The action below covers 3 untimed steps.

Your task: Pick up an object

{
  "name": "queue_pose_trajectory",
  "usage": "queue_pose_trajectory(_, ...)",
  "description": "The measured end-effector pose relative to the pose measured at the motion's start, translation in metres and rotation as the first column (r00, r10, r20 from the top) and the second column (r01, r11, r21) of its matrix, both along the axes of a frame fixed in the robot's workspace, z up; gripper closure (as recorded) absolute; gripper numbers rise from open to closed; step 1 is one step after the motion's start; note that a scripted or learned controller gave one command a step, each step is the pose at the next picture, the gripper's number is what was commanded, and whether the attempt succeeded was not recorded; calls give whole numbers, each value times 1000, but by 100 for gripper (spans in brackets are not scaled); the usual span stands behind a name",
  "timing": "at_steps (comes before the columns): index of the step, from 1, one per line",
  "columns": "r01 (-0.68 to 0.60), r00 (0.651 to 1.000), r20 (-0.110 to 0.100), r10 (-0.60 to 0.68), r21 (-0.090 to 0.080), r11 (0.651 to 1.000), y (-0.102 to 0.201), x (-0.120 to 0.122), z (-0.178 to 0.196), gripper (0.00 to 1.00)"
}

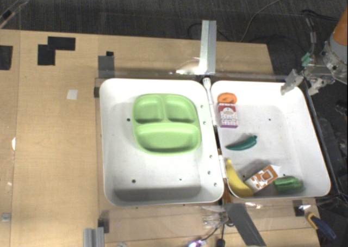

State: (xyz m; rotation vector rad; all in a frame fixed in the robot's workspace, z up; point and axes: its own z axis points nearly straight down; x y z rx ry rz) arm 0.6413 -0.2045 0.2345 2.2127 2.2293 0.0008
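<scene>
The right bin holds several small objects. An orange round piece and a maroon packet lie by its left wall. A dark green chili pepper rests below them. At the near edge lie a yellow banana, an orange and white carton and a green vegetable. My gripper hangs over the bin's far right corner, open, nothing between its fingers, well away from all the objects.
The left bin carries a light green divided plate. A metal post stands behind the wall shared by both bins. Cables run across the dark floor at the back right.
</scene>
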Motion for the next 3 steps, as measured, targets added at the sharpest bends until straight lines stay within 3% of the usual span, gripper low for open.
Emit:
queue_pose_trajectory(1,-62,998,2,62,-2,998,29,30,15,0)
queue_pose_trajectory(2,-63,998,-2,63,1,998,79,0,-70,0)
queue_pose_trajectory(3,-238,971,2,238,0,971,64,2,-145,0)
